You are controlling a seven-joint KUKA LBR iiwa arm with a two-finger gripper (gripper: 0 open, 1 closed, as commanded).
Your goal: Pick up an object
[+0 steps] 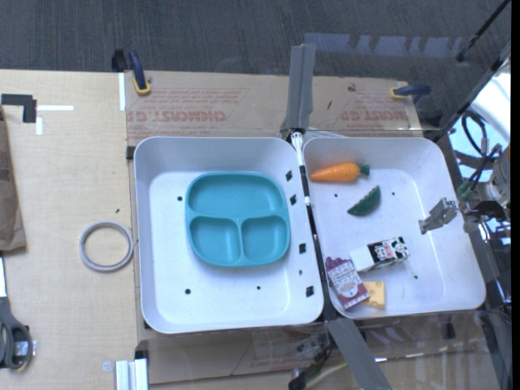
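Observation:
The right bin (455,295) holds an orange carrot (335,171) near its far wall. A dark green wedge (365,201) lies just below the carrot. Toward the front are a small black-and-white carton (382,253), a red packet (342,280) and a yellow cheese-like slice (375,293). My gripper (439,215) hangs over the right side of this bin, to the right of the carton and apart from every object. Nothing shows between it and the bin floor.
The left bin (158,299) bears a teal divided plate (239,218). On the bench to the left lie a grey tape ring (106,245), a brown bag (10,193) and scissors (15,341). Cables and arm parts crowd the right edge (487,185).

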